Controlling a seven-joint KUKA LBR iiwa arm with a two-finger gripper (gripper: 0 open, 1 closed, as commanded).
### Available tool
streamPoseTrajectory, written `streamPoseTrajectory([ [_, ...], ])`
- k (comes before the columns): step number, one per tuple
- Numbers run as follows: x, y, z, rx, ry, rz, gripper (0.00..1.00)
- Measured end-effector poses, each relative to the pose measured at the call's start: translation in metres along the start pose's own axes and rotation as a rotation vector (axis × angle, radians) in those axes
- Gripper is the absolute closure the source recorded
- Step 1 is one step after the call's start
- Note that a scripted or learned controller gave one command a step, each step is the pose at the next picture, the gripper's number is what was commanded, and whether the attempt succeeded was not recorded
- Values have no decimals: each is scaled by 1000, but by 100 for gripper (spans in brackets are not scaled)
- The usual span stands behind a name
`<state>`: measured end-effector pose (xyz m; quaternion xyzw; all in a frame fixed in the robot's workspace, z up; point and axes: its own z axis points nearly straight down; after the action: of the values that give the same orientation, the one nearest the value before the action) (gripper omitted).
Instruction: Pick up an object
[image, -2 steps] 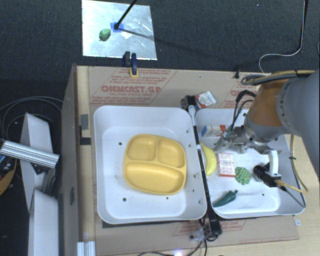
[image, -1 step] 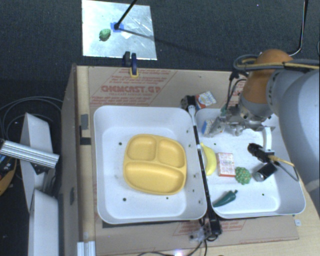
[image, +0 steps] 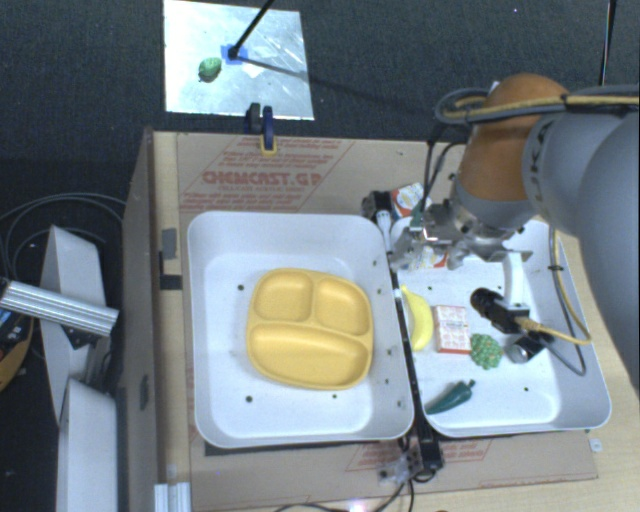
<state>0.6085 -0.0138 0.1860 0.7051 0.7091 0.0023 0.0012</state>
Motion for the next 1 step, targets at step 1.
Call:
streamPoseTrajectory([
  [1,-45,-9,2,5,-3,4,0],
])
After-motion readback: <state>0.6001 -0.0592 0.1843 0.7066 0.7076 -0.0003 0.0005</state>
